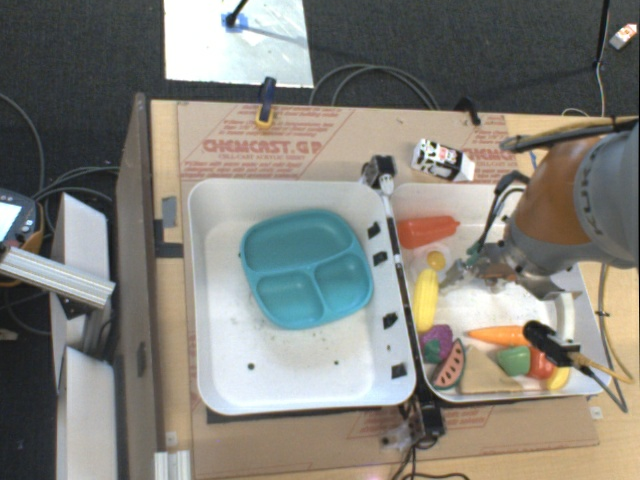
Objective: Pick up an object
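— Well, where did the end effector [470, 266] sit?

— It hung low over the right bin [585, 393], near that bin's middle, with the grey arm [575, 208] and its orange band reaching in from the right. Whether it was open or closed could not be told; the wrist covered it from above.

— And what lay nearest to it?

— A small yellow piece [436, 261] just beside it, then a yellow corn cob [426, 299] lower down along the bin's left wall. An orange-red pepper-like piece [427, 230] lay toward the bin's far end.

— So nothing was seen held?

— Nothing was seen held. Judging by the low pose among the toys, the arm was likely set there to try for one of the near pieces.

— What of the rest?

— A carrot [497, 336] lay nearer the front, a watermelon slice [450, 363] and a purple piece [435, 343] at the front-left corner, and a green and red piece [525, 360] at the front right. The toys were all gathered in that bin, presumably as the stock to pick from.

— And the left bin [215, 268]?

— It carried a teal divided plate [305, 268]. Both bins rested on the cardboard-covered surface [300, 143], probably to keep them side by side within reach.
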Controlling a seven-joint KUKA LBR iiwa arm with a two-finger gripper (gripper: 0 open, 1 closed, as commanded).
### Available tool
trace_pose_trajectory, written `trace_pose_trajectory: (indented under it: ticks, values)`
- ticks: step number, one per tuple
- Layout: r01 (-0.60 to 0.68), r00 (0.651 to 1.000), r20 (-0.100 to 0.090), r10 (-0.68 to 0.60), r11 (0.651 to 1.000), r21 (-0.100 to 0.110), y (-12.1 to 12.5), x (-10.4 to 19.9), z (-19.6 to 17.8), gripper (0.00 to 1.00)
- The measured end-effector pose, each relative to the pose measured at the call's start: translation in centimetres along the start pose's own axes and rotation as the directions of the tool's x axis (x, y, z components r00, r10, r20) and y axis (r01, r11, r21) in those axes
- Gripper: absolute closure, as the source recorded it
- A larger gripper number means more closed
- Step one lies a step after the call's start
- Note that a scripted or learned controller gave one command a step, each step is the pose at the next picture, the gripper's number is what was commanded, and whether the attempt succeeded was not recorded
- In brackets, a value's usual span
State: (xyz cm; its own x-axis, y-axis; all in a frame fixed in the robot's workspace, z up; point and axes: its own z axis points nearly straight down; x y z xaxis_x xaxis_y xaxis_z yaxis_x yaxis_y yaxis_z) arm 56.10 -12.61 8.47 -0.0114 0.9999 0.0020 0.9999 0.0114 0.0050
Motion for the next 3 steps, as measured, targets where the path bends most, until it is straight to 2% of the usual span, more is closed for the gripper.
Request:
trace_pose_trajectory:
  ticks: [1,2,3]
  values:
    - [-0.001,1.000,0.001,0.001,1.000,-0.003,6.7,3.8,-0.1,0.00]
    - [-0.003,1.000,-0.006,0.003,0.998,0.061,9.9,3.5,0.4,0.00]
    - [0.000,1.000,-0.010,0.001,0.998,0.069,9.7,3.6,-0.6,1.00]
